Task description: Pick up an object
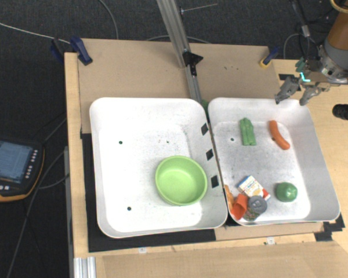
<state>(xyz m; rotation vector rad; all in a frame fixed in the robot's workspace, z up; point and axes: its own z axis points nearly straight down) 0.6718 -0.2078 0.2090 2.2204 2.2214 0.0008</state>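
A handheld control pendant lay off the tabletop, far to the left of the pincer and lower in the view. A blue clamp gripped the tabletop's far left corner. The left white bin sat well left of the pincer, and in it a light green bowl stood upright near its front right corner, well apart from the pincer. An aluminium pole slanted across the back of the tabletop to the gap between the bins.

The right white bin lay just below the pincer. In it, a dark green ridged piece, perhaps a toy vegetable, lay below and left of the pincer, and an orange sausage-shaped toy lay almost straight below it, the two apart from each other. Further down, at the bin's front, a small cluster sat together: a white-and-orange packet, an orange scoop-like piece and a grey round lid or can, touching or nearly so. A round green fruit-like toy lay just right of that cluster.

The pincer hung over the bin's back right rim with its two fingers spread apart and nothing between them.
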